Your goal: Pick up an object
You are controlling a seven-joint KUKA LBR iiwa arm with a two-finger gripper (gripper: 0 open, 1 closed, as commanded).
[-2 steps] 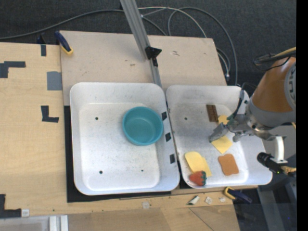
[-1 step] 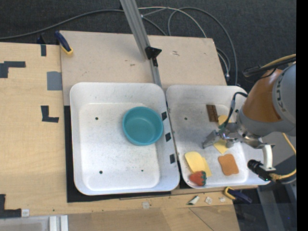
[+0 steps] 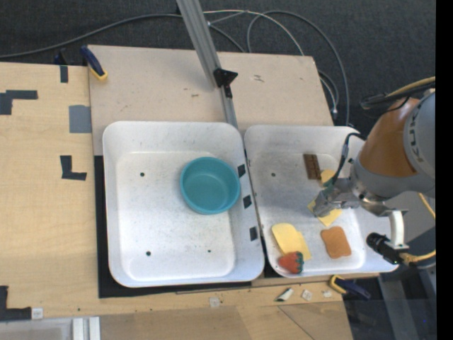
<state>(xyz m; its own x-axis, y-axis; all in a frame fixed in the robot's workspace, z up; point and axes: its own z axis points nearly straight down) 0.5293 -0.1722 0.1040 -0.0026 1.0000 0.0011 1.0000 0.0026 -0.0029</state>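
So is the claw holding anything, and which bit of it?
It cannot be told. The claw is down in the right bin, right over a small yellow piece, but the view does not show whether that piece is gripped.

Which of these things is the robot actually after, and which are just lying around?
Part of the job: the hand; the right bin's items: yellow piece, strawberry, orange piece, brown bar.

Lying about: teal bowl in the left bin; cables; blue clamp.

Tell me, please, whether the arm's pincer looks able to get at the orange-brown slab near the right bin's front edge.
Probably yes: the orange-brown slab lies flat with nothing on top of it, apart from the pale yellow piece, and the pincer hovers just behind it.
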